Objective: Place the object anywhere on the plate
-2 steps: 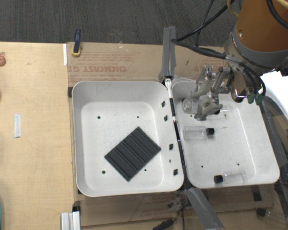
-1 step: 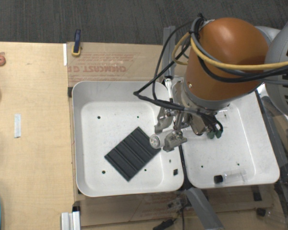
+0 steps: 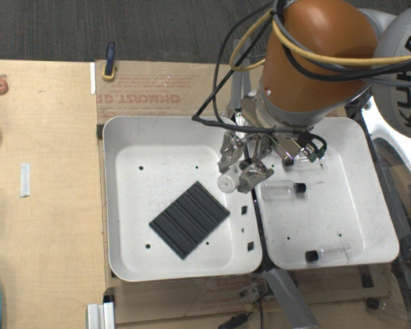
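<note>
one small white cylindrical object (image 3: 226,183) sits between the fingertips of the gripper (image 3: 237,179), clamped there and raised above the left bin (image 3: 123,149) near the bin's right wall. below and left of it, a dark ribbed rectangular plate (image 3: 189,219) lies flat on the left bin's floor, turned at an angle, apart from the object. the grey arm with its orange band (image 3: 318,46) reaches in over the right bin (image 3: 370,184). two clear pieces with black ends (image 3: 288,190) (image 3: 325,255) lie on the right bin's floor.
</note>
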`<state>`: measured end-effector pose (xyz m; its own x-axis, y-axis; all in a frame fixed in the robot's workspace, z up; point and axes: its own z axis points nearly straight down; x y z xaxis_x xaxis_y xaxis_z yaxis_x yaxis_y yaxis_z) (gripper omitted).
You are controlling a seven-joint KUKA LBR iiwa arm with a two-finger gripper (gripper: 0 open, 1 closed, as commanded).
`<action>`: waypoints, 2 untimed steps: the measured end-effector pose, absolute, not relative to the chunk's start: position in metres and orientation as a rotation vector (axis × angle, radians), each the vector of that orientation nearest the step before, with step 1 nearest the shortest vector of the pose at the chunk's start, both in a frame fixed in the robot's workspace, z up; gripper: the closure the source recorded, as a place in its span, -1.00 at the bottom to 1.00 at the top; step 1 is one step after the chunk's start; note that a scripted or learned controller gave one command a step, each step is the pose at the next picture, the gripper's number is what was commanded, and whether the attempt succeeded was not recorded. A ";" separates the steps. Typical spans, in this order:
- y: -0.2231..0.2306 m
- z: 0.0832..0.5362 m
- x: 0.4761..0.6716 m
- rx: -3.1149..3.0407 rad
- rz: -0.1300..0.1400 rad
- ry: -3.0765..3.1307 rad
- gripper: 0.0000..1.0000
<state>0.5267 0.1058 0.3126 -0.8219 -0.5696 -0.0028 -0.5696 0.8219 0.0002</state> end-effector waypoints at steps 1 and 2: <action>0.113 0.246 0.601 -1.415 0.003 2.801 1.00; 0.092 0.384 0.616 -2.086 0.003 2.343 1.00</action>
